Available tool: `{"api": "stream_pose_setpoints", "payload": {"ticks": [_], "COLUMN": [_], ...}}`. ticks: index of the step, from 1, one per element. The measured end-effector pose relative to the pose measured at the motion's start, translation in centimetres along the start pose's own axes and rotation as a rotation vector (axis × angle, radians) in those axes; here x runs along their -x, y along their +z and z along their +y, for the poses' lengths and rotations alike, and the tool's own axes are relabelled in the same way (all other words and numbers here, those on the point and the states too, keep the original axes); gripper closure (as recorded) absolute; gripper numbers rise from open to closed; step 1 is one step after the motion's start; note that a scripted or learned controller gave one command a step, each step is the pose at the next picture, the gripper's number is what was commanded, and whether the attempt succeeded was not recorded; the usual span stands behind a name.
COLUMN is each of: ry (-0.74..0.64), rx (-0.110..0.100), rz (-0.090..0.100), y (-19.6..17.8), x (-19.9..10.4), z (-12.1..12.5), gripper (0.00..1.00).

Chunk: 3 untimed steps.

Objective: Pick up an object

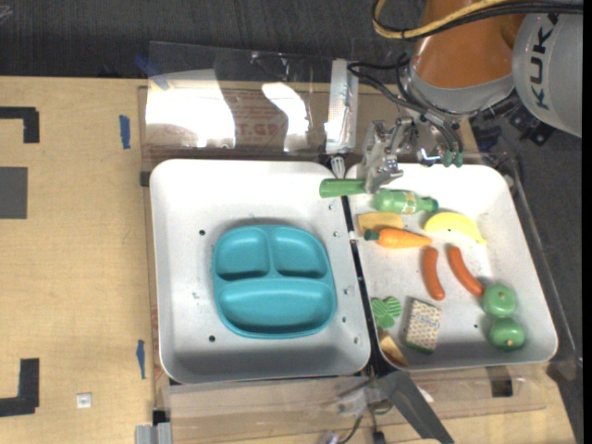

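My gripper [382,166] hangs over the back left corner of the right bin [527,248]. Just below its tip a long green stick-shaped toy [344,188] lies level across the divider between the two bins; whether it is gripped or just resting there is unclear. Close by in the right bin are a green bottle-shaped toy [405,202], a yellow piece [379,221], an orange carrot [403,239] and a yellow banana [453,225].
The left bin [176,248] holds a teal divided plate [273,278]. Further forward in the right bin lie two red sausages [432,273] [464,271], two green fruits [499,300] [507,333], a leafy green piece [387,310] and a patterned packet [424,325]. A clear panel [240,109] stands behind the bins.
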State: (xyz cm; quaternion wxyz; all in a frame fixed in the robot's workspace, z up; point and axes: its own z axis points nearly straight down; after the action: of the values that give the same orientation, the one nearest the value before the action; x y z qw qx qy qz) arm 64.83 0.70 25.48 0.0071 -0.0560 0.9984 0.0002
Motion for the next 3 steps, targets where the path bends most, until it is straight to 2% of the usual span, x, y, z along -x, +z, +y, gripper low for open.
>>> {"api": "stream_pose_setpoints", "payload": {"ticks": [1,2,3], "ry": [-0.028,-0.214,-0.214], "rx": [0.000,0.002,0.001], "rz": [0.001,0.010,-0.002], "y": [-4.0,-1.3,-2.7], "x": [2.0,1.7,1.9], "z": [-0.7,-2.6,-2.5], "gripper": [1.00,1.00,1.00]}}
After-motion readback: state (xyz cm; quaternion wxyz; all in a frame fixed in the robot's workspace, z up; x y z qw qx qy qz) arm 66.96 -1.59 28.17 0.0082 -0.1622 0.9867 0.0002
